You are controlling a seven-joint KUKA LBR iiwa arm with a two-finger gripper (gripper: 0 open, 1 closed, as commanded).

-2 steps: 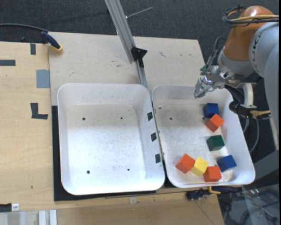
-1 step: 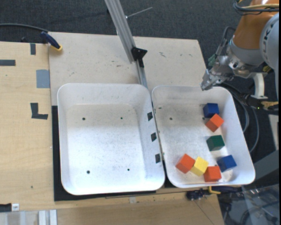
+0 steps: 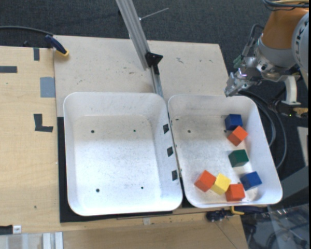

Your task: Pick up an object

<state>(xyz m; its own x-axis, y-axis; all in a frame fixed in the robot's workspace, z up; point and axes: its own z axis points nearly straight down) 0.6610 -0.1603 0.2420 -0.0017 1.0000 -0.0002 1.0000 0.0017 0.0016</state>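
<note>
In the camera view we see the gripper (image 3: 234,85) at the upper right of the frame, poised just outside the right bin (image 3: 207,104) near its far corner; whether it is wide or narrow we cannot tell. The blocks lie along that bin's right and lower sides: a blue block (image 3: 233,121) touching an orange block (image 3: 239,135) is nearest, so we judge it the likeliest target.

One camera fixed above the bench (image 3: 109,66) looks down aslant, taking in both bins (image 3: 116,154) whole.
</note>
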